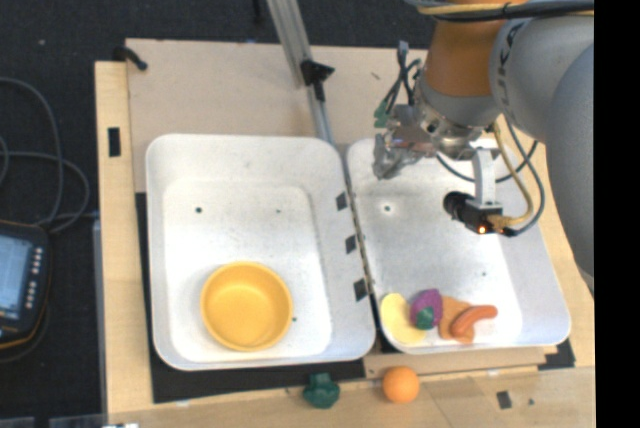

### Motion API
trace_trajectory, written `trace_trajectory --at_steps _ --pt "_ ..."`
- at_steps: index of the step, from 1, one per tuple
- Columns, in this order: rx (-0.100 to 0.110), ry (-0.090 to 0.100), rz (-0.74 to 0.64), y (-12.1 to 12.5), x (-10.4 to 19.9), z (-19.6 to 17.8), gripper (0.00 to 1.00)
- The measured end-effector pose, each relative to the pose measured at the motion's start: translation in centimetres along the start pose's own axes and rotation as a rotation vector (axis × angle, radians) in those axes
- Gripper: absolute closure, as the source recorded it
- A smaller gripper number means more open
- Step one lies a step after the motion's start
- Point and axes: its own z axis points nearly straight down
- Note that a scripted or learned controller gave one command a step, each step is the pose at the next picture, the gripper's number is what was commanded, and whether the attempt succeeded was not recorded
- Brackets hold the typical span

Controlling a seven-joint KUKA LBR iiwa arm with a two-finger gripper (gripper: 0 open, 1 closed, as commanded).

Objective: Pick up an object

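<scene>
My fingers hang at the right white plastic bin's far-left corner; whether they're parted, I cannot tell. Descending here probably strikes the rim.

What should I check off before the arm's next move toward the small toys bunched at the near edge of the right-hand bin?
1. Targets present: ok. A purple and green toy, an orange carrot-shaped toy and a pale yellow piece lie at the right white bin's near edge.
2. Targets separated: not ok. They touch or overlap in one cluster.
3. Gripper over a target: not ok. It sits at the bin's far left corner, away from the cluster.
4. Gripper free of objects: cannot tell.
5. Other pickable thing: ok. A yellow plastic bowl stands alone in the left white bin.
6. Strays: not ok. An orange ball and a dark green toy lie outside the bins.
</scene>
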Motion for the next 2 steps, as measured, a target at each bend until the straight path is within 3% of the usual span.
trace_trajectory --at_steps 2 --pt "0.000 0.002 -0.006 2.0 10.2 -1.3 1.00"
